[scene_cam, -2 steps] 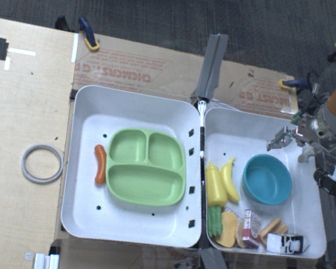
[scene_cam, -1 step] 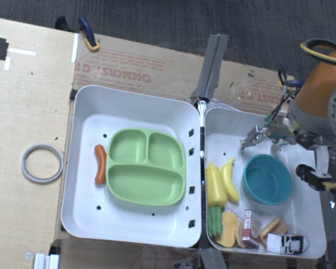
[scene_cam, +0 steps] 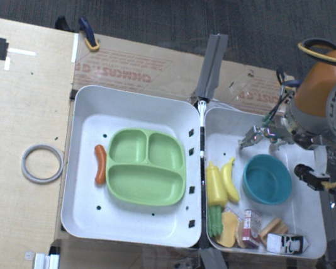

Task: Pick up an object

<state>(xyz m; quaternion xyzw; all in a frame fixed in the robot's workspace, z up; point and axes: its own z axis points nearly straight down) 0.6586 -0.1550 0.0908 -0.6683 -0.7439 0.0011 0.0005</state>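
Right bin (scene_cam: 319,216), near its left wall: a yellow plastic banana (scene_cam: 231,181) lies with its long axis running from the far end, tip toward the far wall, down toward the near wall, curved slightly. Just beside it on the left lies a fatter yellow oblong toy (scene_cam: 216,185), roughly parallel and probably touching it. Below these, by the near-left corner, lie a dark green ridged piece (scene_cam: 214,219) and a yellow-orange wedge (scene_cam: 228,228).

A teal round bowl (scene_cam: 268,179) sits upright mid-bin, just right of the banana. Along the near wall lie a small red-and-white packet (scene_cam: 250,227), a tan block (scene_cam: 271,227) and a white-and-black box (scene_cam: 285,243).

The gripper (scene_cam: 258,135) is over the far part of the right bin, above the bowl's far rim and apart from the banana. Its metallic fingers look slightly parted with nothing between them, though the tips are small and hard to resolve.

Left bin (scene_cam: 83,148): a light green three-compartment plate (scene_cam: 147,167) sits at centre, and an orange sausage-shaped toy (scene_cam: 100,164) lies beside its left edge, long axis far-to-near.

On the bench, left of the bins, lies a grey ring (scene_cam: 42,163).
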